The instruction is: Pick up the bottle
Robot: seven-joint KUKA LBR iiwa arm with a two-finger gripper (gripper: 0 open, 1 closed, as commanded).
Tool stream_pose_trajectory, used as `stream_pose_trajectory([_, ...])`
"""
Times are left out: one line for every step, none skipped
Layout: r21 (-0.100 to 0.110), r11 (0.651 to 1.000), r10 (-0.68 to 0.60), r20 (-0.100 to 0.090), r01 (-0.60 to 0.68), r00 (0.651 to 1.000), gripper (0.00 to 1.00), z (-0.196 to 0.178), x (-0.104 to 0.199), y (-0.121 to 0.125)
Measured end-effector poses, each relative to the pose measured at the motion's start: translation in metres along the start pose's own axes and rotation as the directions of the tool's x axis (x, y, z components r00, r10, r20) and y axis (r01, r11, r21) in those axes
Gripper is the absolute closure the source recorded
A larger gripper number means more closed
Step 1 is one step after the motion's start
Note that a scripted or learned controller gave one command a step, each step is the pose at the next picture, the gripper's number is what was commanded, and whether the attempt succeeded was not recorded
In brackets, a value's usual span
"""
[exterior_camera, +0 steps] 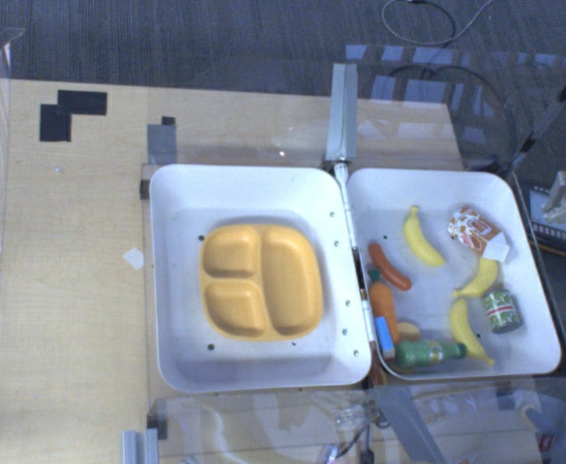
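Lowest in the right bin (529,259), the bottle (428,353) lay ungrasped; approach was pending, end effector state undeterminable.

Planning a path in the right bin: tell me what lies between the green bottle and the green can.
In the camera view, a banana lies between the green bottle, which is on its side by the near wall, and the green can. The banana's lower end touches the bottle's cap end.

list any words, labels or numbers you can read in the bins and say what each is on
No text is readable.
Green plastic bottle lying in the right white bin: label too blurred.
Small green-and-white can: print too small.
Red-and-white patterned carton: markings blurred.
Yellow divided plate in the left white bin: no marking seen.
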State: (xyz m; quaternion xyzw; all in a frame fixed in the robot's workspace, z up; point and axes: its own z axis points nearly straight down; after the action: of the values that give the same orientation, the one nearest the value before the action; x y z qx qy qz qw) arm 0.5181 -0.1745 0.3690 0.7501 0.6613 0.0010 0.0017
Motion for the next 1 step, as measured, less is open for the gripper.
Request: stream_pose_trajectory([0.001,0.998,0.061,0.0,-0.061,0.998,1.0,0.1328,-0.0178,-0.0257])
